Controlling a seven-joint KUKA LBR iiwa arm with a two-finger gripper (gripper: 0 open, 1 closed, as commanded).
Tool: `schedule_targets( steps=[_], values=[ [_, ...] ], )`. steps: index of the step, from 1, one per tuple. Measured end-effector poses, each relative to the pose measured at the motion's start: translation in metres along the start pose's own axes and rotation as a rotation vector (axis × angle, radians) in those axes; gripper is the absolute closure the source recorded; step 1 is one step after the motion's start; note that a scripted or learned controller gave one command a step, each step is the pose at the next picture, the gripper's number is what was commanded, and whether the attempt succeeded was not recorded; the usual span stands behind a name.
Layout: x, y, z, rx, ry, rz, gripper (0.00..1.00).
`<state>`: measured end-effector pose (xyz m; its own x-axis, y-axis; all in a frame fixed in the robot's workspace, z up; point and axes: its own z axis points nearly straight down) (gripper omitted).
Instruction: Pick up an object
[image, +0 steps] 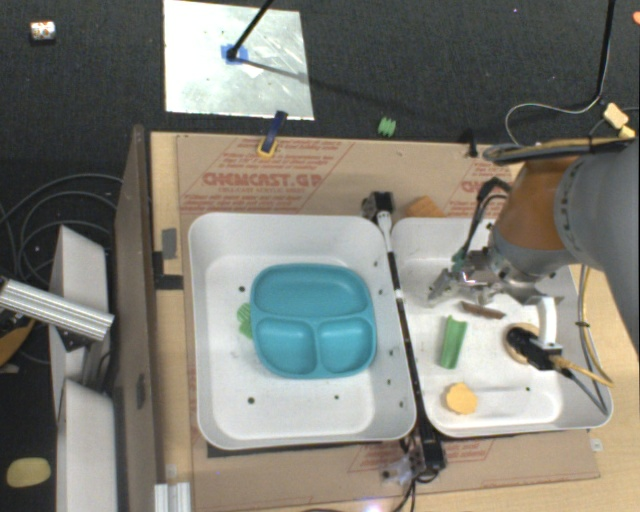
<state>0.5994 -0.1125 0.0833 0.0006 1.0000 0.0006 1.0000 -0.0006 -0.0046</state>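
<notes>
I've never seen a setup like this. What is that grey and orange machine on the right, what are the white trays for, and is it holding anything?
That is a robot arm reaching in from the right. A single camera fixed above the bench looks down at a slant. At the arm's end is its gripper, the part that grabs, over the back of the right bin. In that bin lie a green stick and an orange round piece. The left bin holds a blue divided plate, with a small green thing peeking out at its left edge. The picture does not show whether the gripper has grasped anything.
</notes>
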Motion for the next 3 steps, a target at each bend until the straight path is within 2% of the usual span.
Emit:
schedule_targets(
  steps=[1, 2, 3],
  values=[
    [0.019, -0.032, 0.0, -0.003, 0.001, -0.001, 0.0],
    [0.012, -0.061, 0.0, -0.002, 0.0, 0.0, 0.0],
    [0.013, -0.058, -0.012, -0.007, 0.0, -0.002, 1.0]
  ],
)
